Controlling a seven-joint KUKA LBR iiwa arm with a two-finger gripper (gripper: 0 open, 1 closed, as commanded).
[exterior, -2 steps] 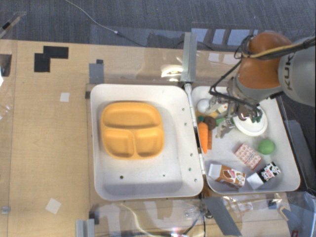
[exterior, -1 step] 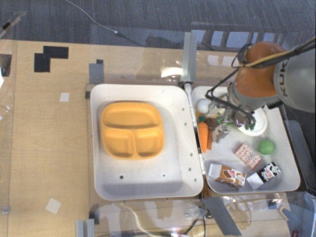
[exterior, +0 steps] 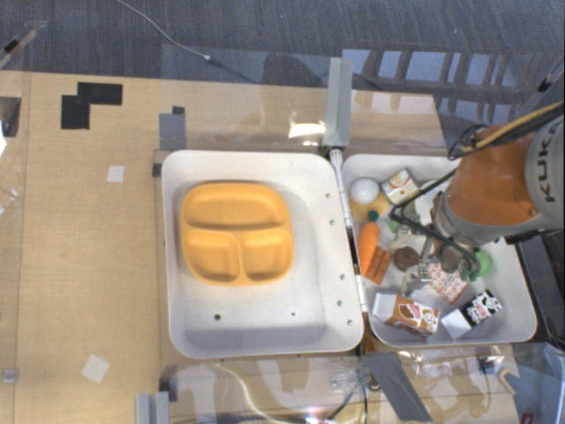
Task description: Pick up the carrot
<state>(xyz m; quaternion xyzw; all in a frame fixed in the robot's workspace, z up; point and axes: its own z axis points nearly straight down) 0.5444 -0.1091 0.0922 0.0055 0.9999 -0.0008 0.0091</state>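
Carrot (exterior: 368, 243) lying along the right bin's (exterior: 521, 325) left wall, beside a brown bar (exterior: 378, 265) | gripper (exterior: 433, 259) hanging over the clutter to the carrot's right, not touching it; its opening cannot be told | yellow tray (exterior: 237, 232) sitting in the left bin (exterior: 265, 334), likely the drop spot

One fixed camera looks down on the desk (exterior: 79, 263) from above, at a slight slant, so the grey floor (exterior: 265, 7) appears along the top of the picture. It stands far enough to take in both white bins: the left bin (exterior: 256, 334) near the middle, the right bin (exterior: 521, 321) at the right side, where the arm (exterior: 499, 188) enters.
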